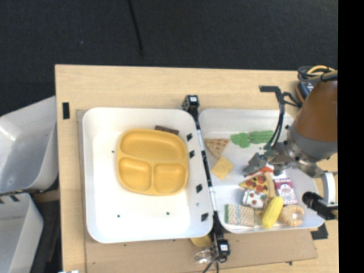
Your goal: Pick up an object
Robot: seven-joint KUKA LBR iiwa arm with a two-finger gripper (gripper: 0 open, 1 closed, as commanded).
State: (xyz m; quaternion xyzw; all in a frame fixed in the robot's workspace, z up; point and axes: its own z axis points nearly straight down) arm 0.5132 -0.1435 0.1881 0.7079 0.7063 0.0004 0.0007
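Observation:
My gripper hangs low over the middle of the right bin, its dark fingers pointing left. It sits just above a pizza slice toy and to the right of a yellow cheese square. Around it lie a tan wedge, a green leafy piece, a pink carton, a yellow corn cob, a green-edged packet and a bagel-like ring. The view does not show anything between the fingers.
The left bin holds a yellow divided plate with a small brown piece at its far edge. The grey arm with its orange band comes in over the right bin's right side. Cables lie at the bench's far right corner.

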